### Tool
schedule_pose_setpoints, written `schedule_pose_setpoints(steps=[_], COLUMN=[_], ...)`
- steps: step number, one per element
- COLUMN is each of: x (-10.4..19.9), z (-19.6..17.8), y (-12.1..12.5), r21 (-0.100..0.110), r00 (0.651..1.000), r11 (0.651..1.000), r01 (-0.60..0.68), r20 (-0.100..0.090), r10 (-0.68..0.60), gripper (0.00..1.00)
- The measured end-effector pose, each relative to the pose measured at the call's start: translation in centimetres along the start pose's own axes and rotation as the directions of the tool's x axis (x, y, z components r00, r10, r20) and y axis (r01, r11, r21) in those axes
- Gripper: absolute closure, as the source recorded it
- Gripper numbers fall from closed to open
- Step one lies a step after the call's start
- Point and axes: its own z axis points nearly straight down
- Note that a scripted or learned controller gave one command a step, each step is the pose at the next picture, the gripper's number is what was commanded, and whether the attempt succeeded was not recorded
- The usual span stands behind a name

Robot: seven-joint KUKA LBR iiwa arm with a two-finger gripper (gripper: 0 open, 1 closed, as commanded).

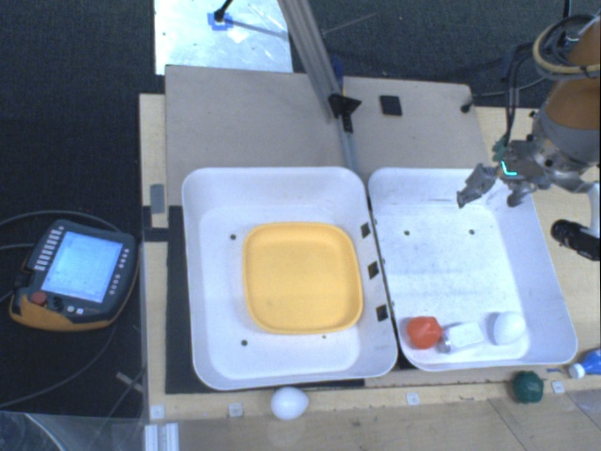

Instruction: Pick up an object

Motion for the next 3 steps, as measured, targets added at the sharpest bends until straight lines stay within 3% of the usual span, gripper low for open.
schedule_pose_setpoints(steps=[1, 3], x=[0.0, 0.0], z=[0.0, 8.4], y=[0.0, 0.4], r21=[0.000, 0.004], r00=[1.000, 1.000], r11=[1.000, 1.000], r01=[0.000, 0.000], r20=[0.000, -0.001], r10=[0.000, 0.000], gripper=[0.00, 0.00])
